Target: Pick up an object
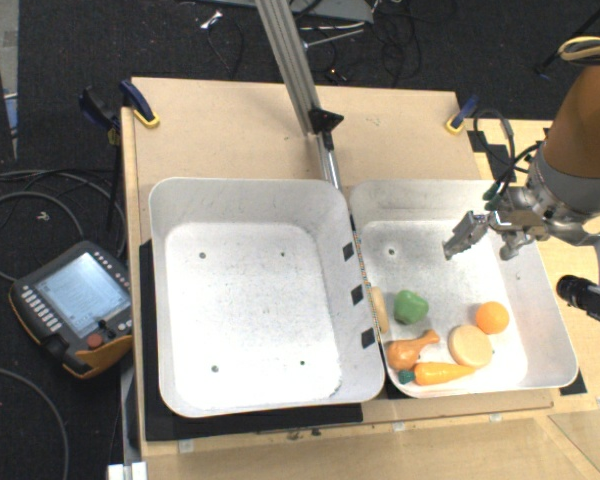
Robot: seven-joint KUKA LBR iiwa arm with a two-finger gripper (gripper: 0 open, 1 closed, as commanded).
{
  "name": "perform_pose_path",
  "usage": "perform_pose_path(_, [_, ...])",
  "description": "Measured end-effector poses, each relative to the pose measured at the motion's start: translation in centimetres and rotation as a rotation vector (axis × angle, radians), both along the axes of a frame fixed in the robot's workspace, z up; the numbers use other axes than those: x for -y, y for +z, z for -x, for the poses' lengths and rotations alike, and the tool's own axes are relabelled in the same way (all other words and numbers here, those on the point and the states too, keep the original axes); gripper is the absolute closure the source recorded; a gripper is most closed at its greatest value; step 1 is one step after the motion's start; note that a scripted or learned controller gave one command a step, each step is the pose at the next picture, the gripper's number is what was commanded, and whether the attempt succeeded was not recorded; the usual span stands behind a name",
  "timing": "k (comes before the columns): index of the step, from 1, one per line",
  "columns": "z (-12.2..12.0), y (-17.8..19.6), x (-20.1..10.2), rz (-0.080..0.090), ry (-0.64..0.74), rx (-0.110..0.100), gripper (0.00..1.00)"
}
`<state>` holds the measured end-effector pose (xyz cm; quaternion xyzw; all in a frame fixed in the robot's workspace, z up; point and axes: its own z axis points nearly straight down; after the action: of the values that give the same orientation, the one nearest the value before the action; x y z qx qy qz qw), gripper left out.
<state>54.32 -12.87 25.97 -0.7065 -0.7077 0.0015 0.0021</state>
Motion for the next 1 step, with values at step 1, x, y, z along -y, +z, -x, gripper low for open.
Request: perform_pose_path(1, [-0.08,0.25,0.01,0.001,-0.001,0.005,0.0])
